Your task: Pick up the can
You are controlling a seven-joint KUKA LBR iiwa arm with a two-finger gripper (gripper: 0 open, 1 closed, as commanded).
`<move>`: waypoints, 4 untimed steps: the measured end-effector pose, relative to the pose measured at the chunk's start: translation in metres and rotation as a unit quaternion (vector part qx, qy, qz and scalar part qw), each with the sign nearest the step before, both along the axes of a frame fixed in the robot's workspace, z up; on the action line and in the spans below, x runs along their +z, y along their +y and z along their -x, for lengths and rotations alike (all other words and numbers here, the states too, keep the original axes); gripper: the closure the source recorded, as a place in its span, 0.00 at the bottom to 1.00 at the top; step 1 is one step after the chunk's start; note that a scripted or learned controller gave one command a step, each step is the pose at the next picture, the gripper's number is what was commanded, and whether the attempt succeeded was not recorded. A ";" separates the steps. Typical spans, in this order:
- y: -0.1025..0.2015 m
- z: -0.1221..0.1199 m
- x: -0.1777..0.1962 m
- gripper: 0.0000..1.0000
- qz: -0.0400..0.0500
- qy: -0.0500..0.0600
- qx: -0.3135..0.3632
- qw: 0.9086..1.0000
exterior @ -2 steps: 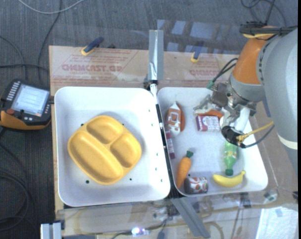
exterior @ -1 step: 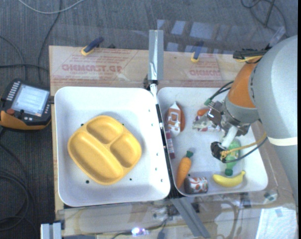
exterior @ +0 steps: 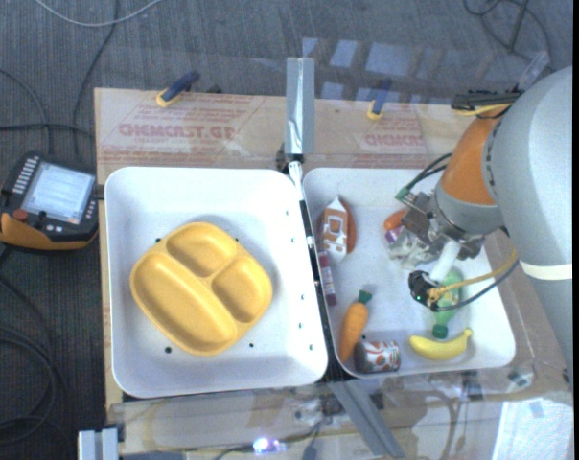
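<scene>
The can [exterior: 378, 356], small with a red and white label, lies on its side at the front edge of the right bin [exterior: 500, 348], just below the tip of a carrot [exterior: 354, 322]. My gripper [exterior: 405, 240] hangs over the far right part of that bin, well behind the can and apart from it. It is close to a small orange-red thing [exterior: 394, 221]. The wrist hides whatever lies under the gripper.
The right bin also holds a white and orange carton [exterior: 335, 229] by its left wall, a banana [exterior: 440, 343] at the front right and a green thing [exterior: 447, 296] beside the wrist. A yellow divided plate [exterior: 201, 286] sits in the left bin [exterior: 136, 195].
</scene>
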State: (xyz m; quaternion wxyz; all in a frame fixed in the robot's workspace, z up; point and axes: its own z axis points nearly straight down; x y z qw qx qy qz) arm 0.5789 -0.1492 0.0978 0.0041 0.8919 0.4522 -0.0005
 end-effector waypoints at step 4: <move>0.015 -0.071 0.102 1.00 -0.002 0.003 -0.121 0.993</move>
